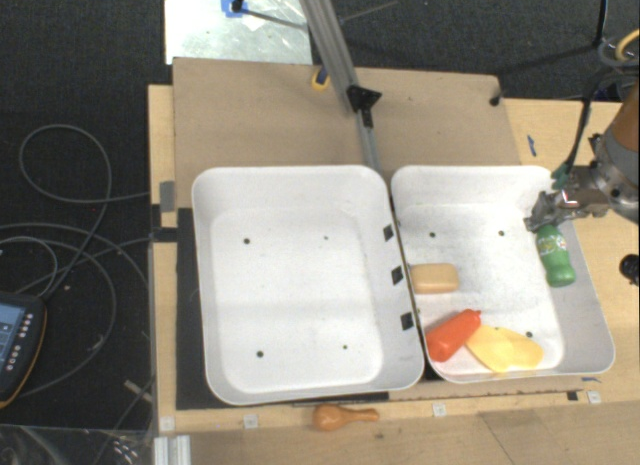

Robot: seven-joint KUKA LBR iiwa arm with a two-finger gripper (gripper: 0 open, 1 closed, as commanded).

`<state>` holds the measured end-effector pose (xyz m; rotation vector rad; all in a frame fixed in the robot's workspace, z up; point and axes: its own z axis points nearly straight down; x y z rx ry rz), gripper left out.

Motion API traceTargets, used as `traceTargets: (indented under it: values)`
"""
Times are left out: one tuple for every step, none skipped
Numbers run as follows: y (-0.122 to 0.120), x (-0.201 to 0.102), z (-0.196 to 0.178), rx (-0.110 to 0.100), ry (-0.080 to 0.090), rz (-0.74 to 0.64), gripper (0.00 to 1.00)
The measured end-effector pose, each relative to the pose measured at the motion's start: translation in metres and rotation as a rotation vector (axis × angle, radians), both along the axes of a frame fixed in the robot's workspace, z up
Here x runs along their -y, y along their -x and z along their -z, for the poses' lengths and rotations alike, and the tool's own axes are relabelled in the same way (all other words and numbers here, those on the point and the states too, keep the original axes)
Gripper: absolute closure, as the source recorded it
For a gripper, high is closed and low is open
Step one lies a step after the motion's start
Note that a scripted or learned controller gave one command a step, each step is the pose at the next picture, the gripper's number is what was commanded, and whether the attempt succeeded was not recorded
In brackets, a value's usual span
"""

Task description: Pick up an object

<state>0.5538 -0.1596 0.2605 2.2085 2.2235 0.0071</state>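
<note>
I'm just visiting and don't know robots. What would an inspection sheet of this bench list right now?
Surface: two white bins; left bin, right bin.
Job's things: in the right bin, green bottle, tan block, red piece, yellow piece.
Clutter: orange-brown item on the bench in front of the bins.
Grippers: gripper above the green bottle's top; grasp unclear.
Cables: loose loops on the floor, left.
Surroundings: handheld device, tripod pole.
</note>
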Motion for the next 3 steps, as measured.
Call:
traceTargets:
  values:
    - [-0.017,-0.052,0.008,-0.006,-0.003,-0.004,1.0]
    - [-0.023,-0.115,0.017,-0.008,-0.005,-0.005,1.0]
    - [-0.032,-0.178,0.016,-0.006,-0.005,-0.005,1.0]
